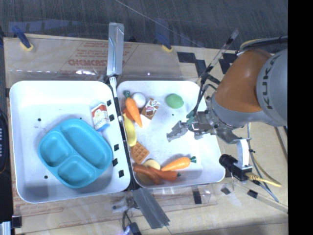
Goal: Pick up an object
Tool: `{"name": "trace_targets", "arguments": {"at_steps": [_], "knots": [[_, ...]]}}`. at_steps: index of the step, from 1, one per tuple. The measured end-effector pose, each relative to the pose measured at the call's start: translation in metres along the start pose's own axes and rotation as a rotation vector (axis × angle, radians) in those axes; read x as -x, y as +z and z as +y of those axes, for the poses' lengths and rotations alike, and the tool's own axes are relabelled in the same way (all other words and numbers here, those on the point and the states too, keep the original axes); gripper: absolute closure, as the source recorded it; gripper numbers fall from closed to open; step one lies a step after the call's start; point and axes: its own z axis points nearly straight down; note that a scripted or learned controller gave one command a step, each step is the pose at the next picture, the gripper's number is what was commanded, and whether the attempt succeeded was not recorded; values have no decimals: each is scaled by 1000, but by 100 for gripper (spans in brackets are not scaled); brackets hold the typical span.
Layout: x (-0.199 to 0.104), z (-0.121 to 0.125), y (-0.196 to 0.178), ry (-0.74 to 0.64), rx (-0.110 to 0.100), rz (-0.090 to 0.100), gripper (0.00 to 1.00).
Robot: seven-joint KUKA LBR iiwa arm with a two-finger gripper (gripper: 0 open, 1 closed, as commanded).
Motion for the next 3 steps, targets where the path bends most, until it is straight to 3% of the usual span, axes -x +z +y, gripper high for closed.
{"name": "trace_targets", "arguments": {"at_steps": [1, 2, 3], "knots": [[33, 129, 41, -150, -2, 0, 0], [74, 154, 91, -219, -1, -2, 0], [75, 166, 121, -177, 8, -4, 0]]}}
